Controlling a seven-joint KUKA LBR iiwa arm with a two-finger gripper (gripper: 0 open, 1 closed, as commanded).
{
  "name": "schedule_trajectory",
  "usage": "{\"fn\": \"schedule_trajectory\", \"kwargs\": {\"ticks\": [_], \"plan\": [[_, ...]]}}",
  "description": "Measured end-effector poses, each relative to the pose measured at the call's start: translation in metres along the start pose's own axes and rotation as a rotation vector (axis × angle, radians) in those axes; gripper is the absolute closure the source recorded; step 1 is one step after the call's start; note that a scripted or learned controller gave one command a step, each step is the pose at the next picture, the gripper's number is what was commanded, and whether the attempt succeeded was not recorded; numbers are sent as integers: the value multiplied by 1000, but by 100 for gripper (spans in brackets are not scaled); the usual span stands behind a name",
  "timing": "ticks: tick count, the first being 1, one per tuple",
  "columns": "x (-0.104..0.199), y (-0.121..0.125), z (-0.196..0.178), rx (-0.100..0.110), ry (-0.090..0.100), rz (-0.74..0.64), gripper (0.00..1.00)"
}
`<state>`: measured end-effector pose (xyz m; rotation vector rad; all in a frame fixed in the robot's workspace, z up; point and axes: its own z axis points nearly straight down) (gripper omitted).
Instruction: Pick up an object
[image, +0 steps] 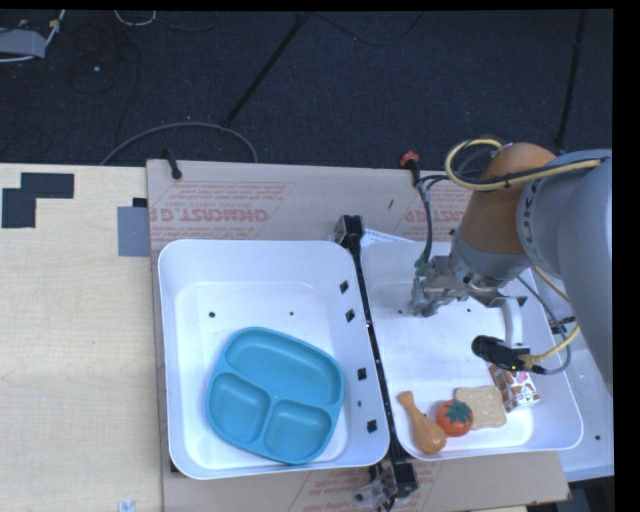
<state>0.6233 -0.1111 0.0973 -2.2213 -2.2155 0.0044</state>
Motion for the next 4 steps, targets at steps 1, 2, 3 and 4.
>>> {"fn": "schedule_trajectory", "kwargs": {"ticks": [1, 2, 3, 4], "plan": [[-5, -3, -62, -7, -1, 2, 100], [4, 0, -114, -8, -1, -4, 100], [3, 1, -163, -7, -1, -4, 100], [43, -19, -149, 0, 1, -6, 100]]}}
